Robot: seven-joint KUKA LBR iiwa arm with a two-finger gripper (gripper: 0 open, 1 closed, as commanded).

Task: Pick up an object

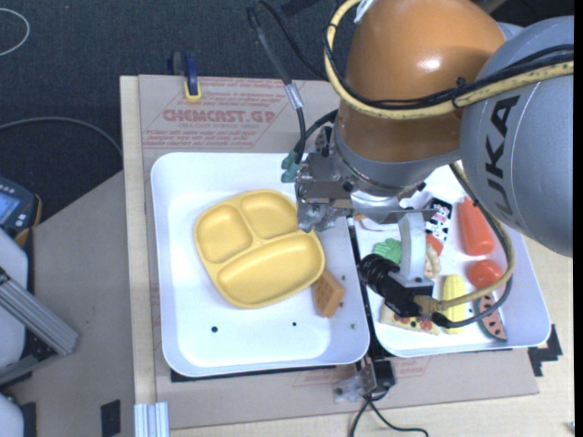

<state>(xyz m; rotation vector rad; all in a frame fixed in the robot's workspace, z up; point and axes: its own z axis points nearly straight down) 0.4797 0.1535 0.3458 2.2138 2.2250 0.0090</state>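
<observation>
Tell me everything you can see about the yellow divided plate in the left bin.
The yellow plate looks like smooth moulded plastic, roughly oval with rounded corners. Raised ridges split it into three compartments: two small ones along its upper side and one large one below. It lies flat and right way up, turned at a slant, on the floor of the left bin, nearer the bin's right side. A small brown wedge-shaped piece lies against its lower right edge. The arm's wrist hangs over its upper right corner.

The big grey arm (519, 126) comes in from the right, its orange band (414, 48) bulging just above the wrist. The wrist points straight down, and the gripper (314, 215) hangs low beneath it. Black cables loop around the orange band and trail down beside the wrist.
</observation>
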